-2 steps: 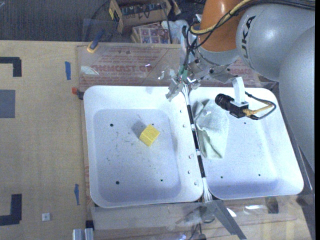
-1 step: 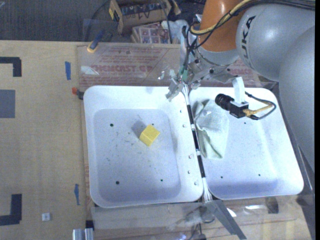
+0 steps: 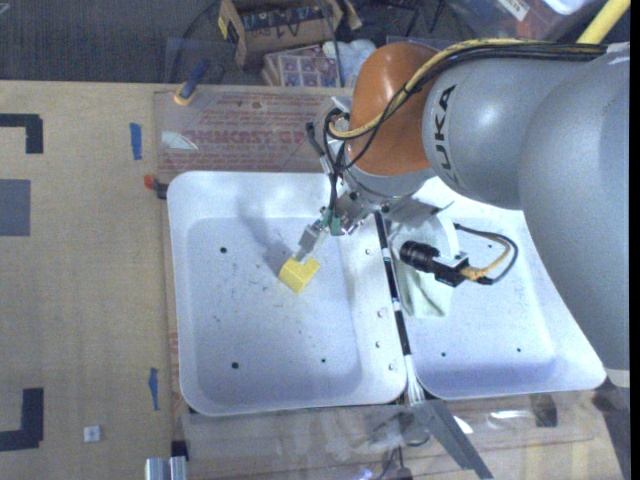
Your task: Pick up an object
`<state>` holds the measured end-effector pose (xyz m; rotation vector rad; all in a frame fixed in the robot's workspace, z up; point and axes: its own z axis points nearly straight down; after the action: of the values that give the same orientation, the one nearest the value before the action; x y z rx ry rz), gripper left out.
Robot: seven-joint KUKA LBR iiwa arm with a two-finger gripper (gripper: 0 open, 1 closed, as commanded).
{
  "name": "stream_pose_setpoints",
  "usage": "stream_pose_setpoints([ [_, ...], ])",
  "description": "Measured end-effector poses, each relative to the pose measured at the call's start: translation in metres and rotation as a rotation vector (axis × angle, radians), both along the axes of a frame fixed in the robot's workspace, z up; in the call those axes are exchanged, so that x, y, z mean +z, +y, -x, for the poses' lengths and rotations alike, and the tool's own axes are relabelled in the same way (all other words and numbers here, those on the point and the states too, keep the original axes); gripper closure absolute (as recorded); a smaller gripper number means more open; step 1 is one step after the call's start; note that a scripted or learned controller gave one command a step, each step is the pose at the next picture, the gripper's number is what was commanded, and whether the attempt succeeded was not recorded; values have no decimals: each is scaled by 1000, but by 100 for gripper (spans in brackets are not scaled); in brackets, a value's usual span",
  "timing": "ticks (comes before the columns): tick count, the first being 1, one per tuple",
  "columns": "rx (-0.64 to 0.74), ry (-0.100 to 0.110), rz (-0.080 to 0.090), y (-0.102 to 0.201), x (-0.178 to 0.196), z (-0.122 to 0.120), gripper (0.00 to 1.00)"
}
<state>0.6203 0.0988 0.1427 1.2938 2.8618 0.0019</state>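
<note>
A small yellow block (image 3: 299,274) lies in the left bin (image 3: 200,268), a little right of that bin's middle. My gripper (image 3: 311,238) reaches down from the grey and orange arm and ends just above the block's upper right edge. Whether it touches the block I cannot tell. A pale green soft object (image 3: 428,296) lies in the right bin (image 3: 520,338), partly hidden under the wrist's black connector (image 3: 420,256).
The ridge where the two bins meet (image 3: 395,298) runs just right of the block. The arm's large body covers the upper right. A cardboard sheet (image 3: 240,138) lies behind the left bin, with clutter beyond the bench. Bare wooden benchtop (image 3: 80,298) spreads to the left.
</note>
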Motion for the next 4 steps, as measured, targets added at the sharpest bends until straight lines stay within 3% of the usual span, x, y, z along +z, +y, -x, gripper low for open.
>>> stream_pose_setpoints([
  [1,-104,-3,0,28,-39,14,0],
  [2,-532,-9,-7,24,-53,78,0],
  [3,-414,24,33,54,-54,49,0],
  [4,-680,-8,-8,63,-52,137,0],
])
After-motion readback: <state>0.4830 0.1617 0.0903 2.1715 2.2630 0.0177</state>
